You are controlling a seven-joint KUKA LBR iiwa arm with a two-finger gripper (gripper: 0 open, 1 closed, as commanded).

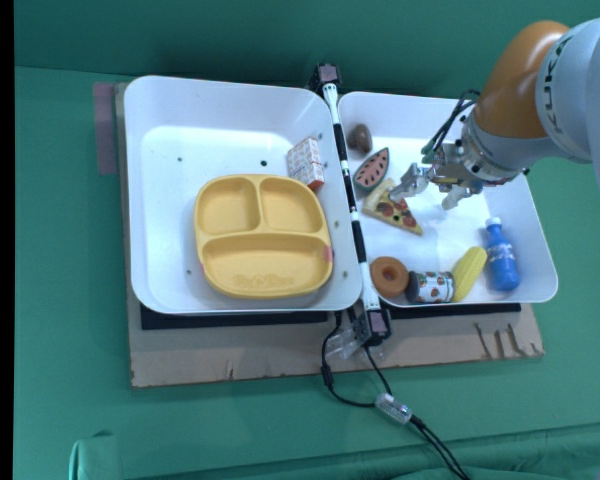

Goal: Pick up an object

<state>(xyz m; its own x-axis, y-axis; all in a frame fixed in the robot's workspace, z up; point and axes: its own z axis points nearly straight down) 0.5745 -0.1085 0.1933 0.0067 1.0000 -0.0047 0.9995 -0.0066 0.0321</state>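
My gripper (pixel 430 191) hangs open over the middle of the right bin (pixel 520 213), nothing between its fingers. Just left of it lies a pizza slice (pixel 394 211), with a watermelon slice (pixel 371 169) and a small brown piece (pixel 359 137) farther back along the bin's left side. Along the front of this bin sit a donut (pixel 388 275), a small can (pixel 431 287) and a yellow corn cob (pixel 468 270). A blue bottle (pixel 499 254) lies to the front right of the gripper.
The left bin (pixel 165 148) holds a yellow divided plate (pixel 263 235) and a small patterned cube (pixel 305 160) near its right wall. A black-and-white bar (pixel 345 173) runs between the bins. Cables (pixel 380 393) trail off the bench's front.
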